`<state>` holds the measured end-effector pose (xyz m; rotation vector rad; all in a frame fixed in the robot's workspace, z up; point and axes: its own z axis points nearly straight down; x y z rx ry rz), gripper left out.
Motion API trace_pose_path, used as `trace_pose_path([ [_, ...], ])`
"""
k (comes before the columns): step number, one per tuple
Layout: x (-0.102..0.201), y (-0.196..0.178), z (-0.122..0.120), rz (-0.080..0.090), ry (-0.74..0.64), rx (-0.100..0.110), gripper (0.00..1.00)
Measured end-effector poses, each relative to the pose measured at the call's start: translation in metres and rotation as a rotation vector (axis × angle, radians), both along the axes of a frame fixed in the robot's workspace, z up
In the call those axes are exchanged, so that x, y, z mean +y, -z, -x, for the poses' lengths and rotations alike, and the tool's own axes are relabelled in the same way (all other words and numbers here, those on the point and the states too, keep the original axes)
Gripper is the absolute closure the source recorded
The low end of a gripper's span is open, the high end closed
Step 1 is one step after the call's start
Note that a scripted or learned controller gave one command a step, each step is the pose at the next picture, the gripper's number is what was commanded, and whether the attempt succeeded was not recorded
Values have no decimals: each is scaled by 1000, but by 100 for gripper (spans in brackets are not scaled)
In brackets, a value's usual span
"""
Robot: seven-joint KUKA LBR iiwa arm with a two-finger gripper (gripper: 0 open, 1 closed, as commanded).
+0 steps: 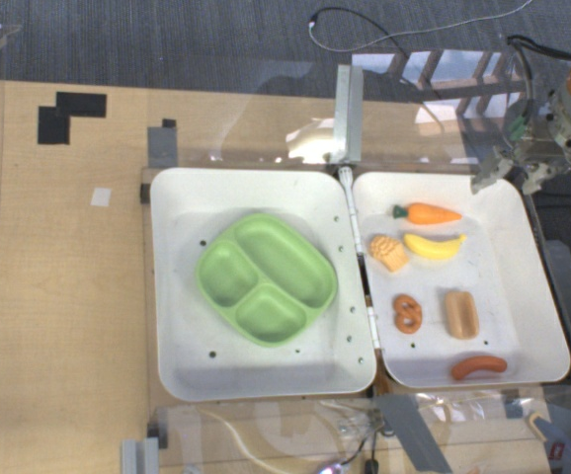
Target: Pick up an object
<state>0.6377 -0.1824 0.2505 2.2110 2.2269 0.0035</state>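
toy food lies loose in the right bin (537, 265), pieces apart, so any one can be taken alone: carrot (427, 213) at the far side, banana (434, 246) just below it, a waffle-like piece (388, 253) near the divider, pretzel (408, 313), bread roll (460, 314), sausage (479, 366) at the near edge; claw (511, 162) hangs above the bin's far right corner, clear of all pieces, nothing visibly in it; how wide it stands i cannot tell; left bin (167, 363) carries a green divided plate (267, 278) on the desk (58, 294), likely a drop spot.
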Motion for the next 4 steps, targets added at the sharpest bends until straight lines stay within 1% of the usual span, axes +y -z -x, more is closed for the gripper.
trace_pose_path([
  [1, 10, 133, -35, 5, 61, -20, 0],
  [2, 18, 160, 6, 2, 79, -8, 0],
  [3, 20, 149, 4, 0, 77, -13, 100],
  [4, 77, 69, -12, -1, 90, -2, 100],
])
